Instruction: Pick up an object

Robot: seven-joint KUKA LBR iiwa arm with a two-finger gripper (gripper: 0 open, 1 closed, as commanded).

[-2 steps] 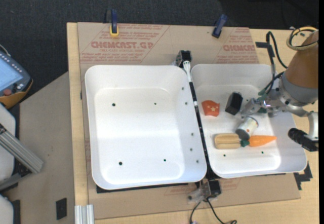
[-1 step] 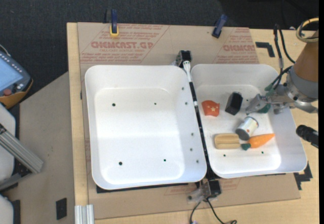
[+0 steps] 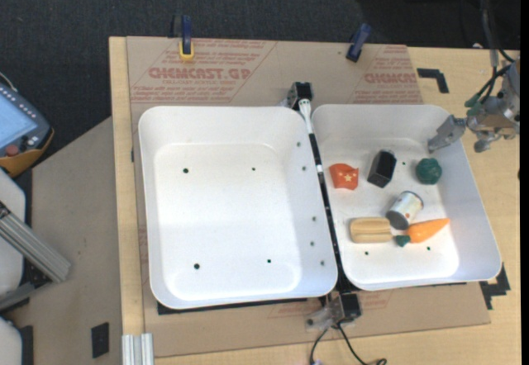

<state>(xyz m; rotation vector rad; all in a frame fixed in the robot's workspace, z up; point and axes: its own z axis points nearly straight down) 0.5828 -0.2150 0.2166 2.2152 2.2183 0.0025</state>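
Observation:
The right bin (image 3: 463, 256) holds several small objects: a red-orange piece (image 3: 344, 176), a black block (image 3: 381, 168), a green ball (image 3: 428, 170), a small can (image 3: 405, 208) on its side, a tan bread-like piece (image 3: 369, 229) and an orange carrot (image 3: 426, 230). My gripper (image 3: 463, 139) hangs over the bin's far right corner, above and to the right of the green ball. Its fingers are spread and open, with nothing between them.
The left bin (image 3: 157, 190) lies beside the right one, and a black divider strip (image 3: 318, 182) runs between them. Both rest on a brown board (image 3: 248, 70) held by blue clamps (image 3: 185, 33) at the back. Cables hang at the far right.

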